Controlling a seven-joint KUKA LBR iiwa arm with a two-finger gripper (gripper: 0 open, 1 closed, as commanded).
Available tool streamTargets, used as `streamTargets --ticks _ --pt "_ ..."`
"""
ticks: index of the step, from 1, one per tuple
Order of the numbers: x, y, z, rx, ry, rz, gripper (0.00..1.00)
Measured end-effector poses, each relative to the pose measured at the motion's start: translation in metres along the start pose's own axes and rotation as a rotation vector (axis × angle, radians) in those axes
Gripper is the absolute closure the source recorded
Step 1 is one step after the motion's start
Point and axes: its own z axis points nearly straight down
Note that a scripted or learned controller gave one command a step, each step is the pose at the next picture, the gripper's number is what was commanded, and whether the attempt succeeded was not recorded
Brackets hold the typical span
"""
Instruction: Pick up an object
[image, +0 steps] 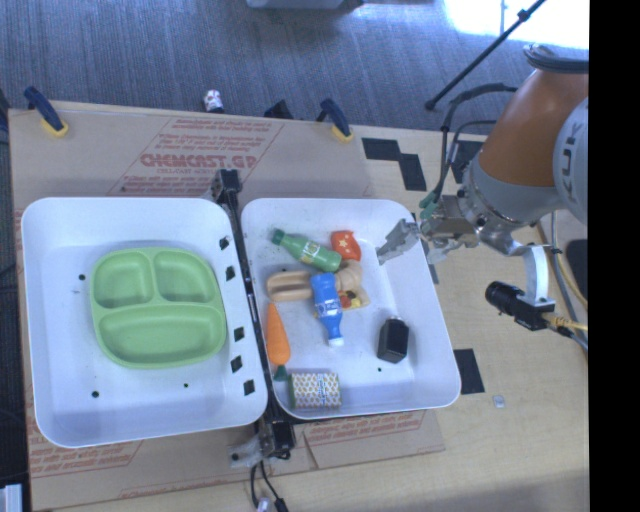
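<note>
While the grey arm reaches in from the right, its gripper (397, 240) hovers at the upper right rim of the right white bin (425, 330), and whether it is clenched or released cannot be told. Inside that bin lie a green plastic bottle (307, 249), a blue plastic bottle (326, 306), a toy hot dog (290, 286), an orange toy carrot (277, 337), a small black block (393, 340) and a patterned packet (314, 388). A green divided plate (158, 306) sits in the left white bin (50, 300).
</note>
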Motion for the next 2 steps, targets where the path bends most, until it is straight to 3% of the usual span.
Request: streamTargets --ticks 1,2 --pt "0.031 0.026 0.13 0.003 0.001 -0.001 0.0" --pt "0.068 -0.044 0.182 0.002 0.001 -0.001 0.0"
